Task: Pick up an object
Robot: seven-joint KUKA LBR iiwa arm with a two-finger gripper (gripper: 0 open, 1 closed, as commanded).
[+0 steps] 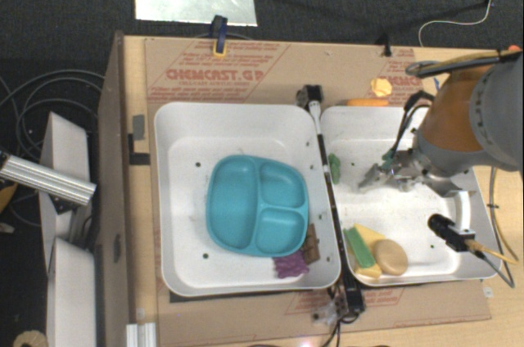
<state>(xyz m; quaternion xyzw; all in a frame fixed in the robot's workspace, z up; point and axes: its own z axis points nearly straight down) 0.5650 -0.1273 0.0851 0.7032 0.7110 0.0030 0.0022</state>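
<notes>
My gripper (370, 176) hangs low over the middle of the right bin (360, 132), pointing left, with the grey and orange arm behind it on the right. I see nothing held in it. At the bin's near left corner lie a green block (357, 245), a yellow piece (370, 236) and a tan round object (391, 257), packed together. A small green object (334, 167) rests against the bin's left wall, just left of the gripper. An orange object (368, 101) sits on the far rim.
The left bin (176, 173) holds a blue divided plate (257, 205), with a purple object (288, 265) and a brown object (312, 245) at its near right edge. A divider (322, 157) separates the two bins.
</notes>
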